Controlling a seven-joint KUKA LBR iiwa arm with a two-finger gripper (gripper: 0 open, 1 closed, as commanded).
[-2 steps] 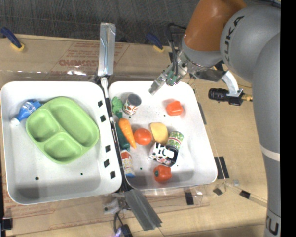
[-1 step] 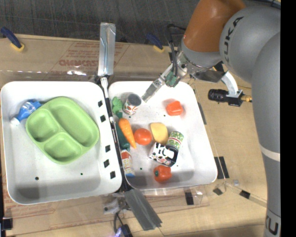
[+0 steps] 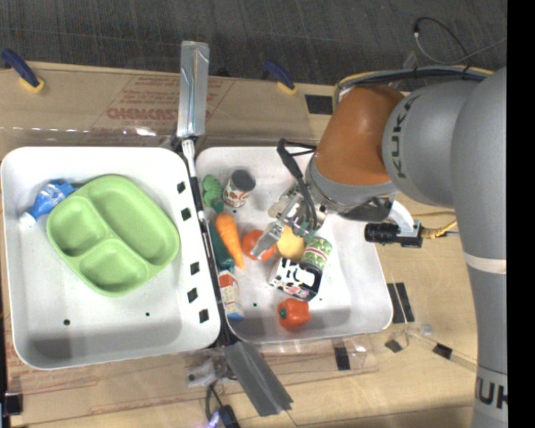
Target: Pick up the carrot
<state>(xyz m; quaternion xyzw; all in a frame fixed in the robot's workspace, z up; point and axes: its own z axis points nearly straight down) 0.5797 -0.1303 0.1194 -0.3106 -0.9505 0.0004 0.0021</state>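
Cardboard-topped bench (image 3: 116, 105) over dark carpet (image 3: 89, 7); end effector (image 3: 281, 230) state unclear.

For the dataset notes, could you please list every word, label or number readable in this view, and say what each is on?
"KUKA": on the grey arm, partly cut off by its curve.
"CHEMCRES...": red print on the cardboard sheet behind the bins, blurred and only partly legible.
Labels on the small can and the green can: too small to read.

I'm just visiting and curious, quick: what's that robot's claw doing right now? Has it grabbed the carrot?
Gripper: cannot be told whether it is open or closed; it is low in the right bin. The carrot lies apart, to its left.
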